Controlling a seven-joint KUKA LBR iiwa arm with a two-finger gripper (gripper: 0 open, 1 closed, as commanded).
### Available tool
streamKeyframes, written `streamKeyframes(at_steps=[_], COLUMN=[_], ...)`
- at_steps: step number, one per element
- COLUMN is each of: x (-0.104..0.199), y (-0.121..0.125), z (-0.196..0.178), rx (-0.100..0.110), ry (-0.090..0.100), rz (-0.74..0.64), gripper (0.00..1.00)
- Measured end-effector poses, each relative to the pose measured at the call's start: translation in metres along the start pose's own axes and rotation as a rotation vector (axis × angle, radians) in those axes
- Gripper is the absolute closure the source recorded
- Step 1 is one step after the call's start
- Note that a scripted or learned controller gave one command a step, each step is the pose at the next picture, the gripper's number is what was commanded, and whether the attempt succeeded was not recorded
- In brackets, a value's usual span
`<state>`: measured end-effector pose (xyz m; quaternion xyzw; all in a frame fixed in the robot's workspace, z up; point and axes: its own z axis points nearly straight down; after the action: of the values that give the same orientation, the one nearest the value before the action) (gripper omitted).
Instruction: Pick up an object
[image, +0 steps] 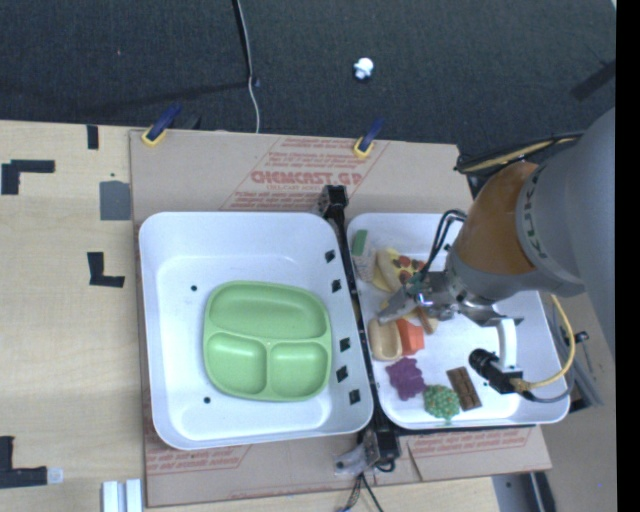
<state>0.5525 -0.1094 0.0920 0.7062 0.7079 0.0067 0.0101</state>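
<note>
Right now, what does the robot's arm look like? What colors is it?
The arm is fat, round and grey, with an orange band above the wrist. Its gripper is small, metal-grey with dark parts. A thin black cable loops beside the wrist, and a yellow cable curls underneath.

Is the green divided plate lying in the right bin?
No, the green divided plate lies in the left bin, while the right bin holds the small toy foods.
</note>
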Motion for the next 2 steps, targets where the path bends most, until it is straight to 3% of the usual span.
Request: streamKeyframes(at_steps=[1, 2], x=[0.010, 0.077], y=[-0.018, 0.084], z=[-0.001, -0.098], rx=[-0.004, 0.009], ry=[-0.006, 0.005], rz=[0.003, -0.009], gripper=[0.00, 0.00])
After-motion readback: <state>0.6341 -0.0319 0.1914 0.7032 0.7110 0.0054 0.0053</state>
